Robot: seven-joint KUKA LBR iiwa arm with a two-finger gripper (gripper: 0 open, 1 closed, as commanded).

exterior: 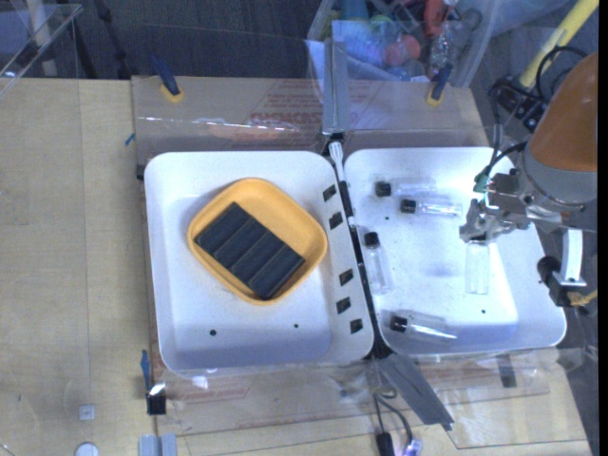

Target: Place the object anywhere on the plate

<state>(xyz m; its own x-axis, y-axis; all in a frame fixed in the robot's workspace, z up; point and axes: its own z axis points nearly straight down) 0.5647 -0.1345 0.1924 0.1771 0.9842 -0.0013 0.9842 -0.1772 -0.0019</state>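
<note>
Clear vial [477, 274]: in the right bin, towards its right side, its long axis running up and down the view; its upper end sits right under the gripper.
Gripper [478, 232]: over the right bin, directly above the vial's upper end; whether it is clenched on the vial or released cannot be told from this view.
Arm [570, 126]: grey with an orange band, reaching in from the right edge over the right bin's far right corner.
Yellow plate [214, 215]: in the left bin, in its upper middle, turned like a diamond; well apart from the clear vial, with the divider between them.
Dark ridged slab [250, 248]: lying flat on the plate and covering most of its floor.
Second vial [432, 204]: in the right bin near the far wall, lying on its side with its black cap to the left.
Small black piece [382, 188]: just left of the second vial, near the far wall.
Third vial [372, 255]: close to the divider on the right bin's left side, black cap at its far end.
Fourth vial [425, 327]: near the right bin's front wall, on its side, black cap to the left.
Right bin [532, 326]: white and shallow, touching the left bin along the divider.
Left bin [176, 335]: white and shallow, bearing the plate.
Divider [340, 245]: the joined rims, with a row of small black tabs along the left bin's side.
Clear box [408, 17]: behind the bins, filled with colourful things.
</note>
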